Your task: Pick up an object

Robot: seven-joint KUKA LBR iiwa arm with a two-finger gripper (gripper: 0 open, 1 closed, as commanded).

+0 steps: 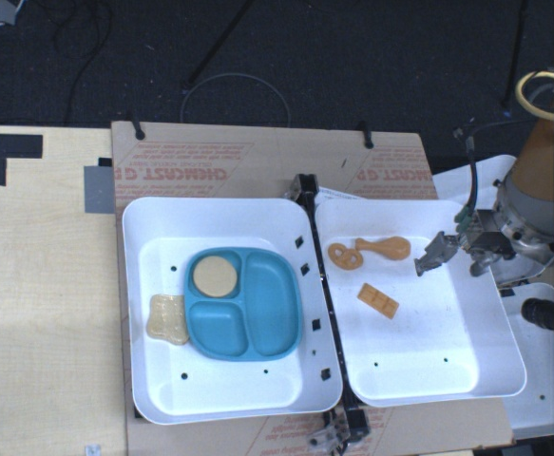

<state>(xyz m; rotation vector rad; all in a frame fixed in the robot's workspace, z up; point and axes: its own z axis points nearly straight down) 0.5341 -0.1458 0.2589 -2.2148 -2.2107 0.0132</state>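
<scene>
- Farthest to the gripper's left, in the other bin [143, 255], lies a pale yellow sponge-like piece [167, 318], touching the outer wall of a blue divided tray [262, 316]. It sits well outside any short reach, so it poses little risk now.
- A tan round disc [214, 275] rests in the tray's upper left compartment. A grab there could drag the whole tray along, judging by how light it looks.
- Between the bins runs a black divider [316, 283]. A sweep leftward at low height could strike it.
- In the near bin [419, 369], a brown pretzel-shaped piece [345, 256] touches the tan spoon-like piece [386, 248], both to the gripper's left and about level with it. A closure on one could nudge the other away, or pinch both and drop them.
- An orange waffle-like block [378, 300] lies to the gripper's lower left, apart from the rest. It is flat, so fingers may slide over it.
- The gripper [455, 253] hangs over the bin's right part, holding nothing; one dark finger points left, and I cannot tell how wide the jaws stand.
- Cables near the wrist could snag on a long reach.
</scene>
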